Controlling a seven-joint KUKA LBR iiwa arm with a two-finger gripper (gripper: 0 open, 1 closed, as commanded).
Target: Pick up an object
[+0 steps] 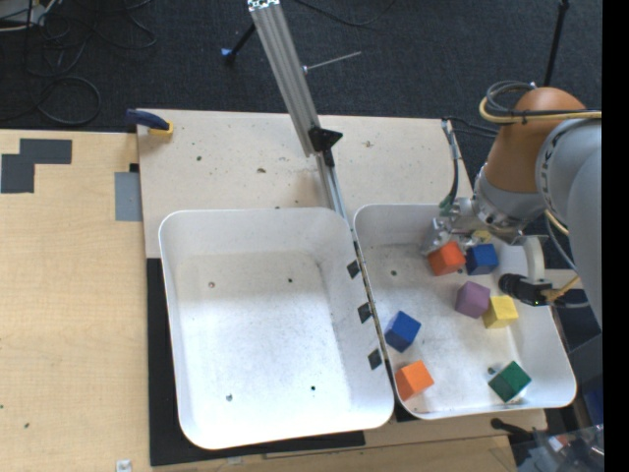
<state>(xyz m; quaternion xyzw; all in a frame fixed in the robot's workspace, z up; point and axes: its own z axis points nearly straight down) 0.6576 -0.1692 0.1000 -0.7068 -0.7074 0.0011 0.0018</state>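
Note:
My gripper (446, 234) is low in the right bin (391, 226), near its far wall, at the end of the grey and orange arm (531, 170). Directly beneath its tip sits an orange-red cube (447, 260), touching or nearly touching it. A blue cube (483, 258) lies just to the right of that cube. The gripper's tip is small and partly hidden by the wrist.
Also in the right bin are a purple cube (473, 299), a yellow cube (502, 310), a second blue cube (402, 330), an orange cube (414, 378) and a green cube (509, 381). The left bin (187, 264) stands beside it. A slanted metal pole (295, 87) rises behind the bins.

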